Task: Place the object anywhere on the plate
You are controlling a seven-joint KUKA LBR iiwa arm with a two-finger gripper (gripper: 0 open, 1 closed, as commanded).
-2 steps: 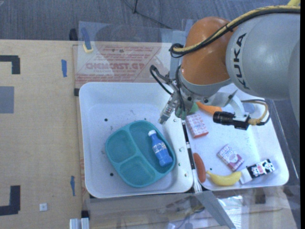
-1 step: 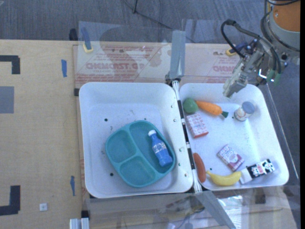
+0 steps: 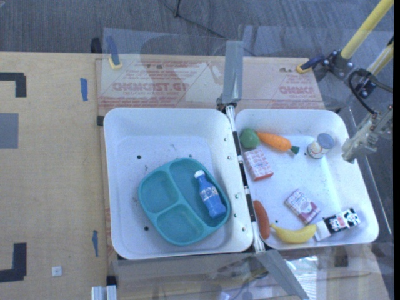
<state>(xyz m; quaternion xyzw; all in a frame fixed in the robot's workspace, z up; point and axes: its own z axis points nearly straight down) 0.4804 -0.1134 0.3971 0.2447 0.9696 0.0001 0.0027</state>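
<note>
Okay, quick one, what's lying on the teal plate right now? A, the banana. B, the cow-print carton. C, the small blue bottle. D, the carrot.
C: the bottle lies on the plate in the left bin, across the plate's right-hand compartment, while the banana, carrot and carton all sit in the right bin.

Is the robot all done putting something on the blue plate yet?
It looks done: a little water bottle lies on the blue plate in the left bin, in its long right section. The claw sits over the right bin's far edge with nothing visibly in hand. The carrot, banana and other toys remain in the right bin.
</note>
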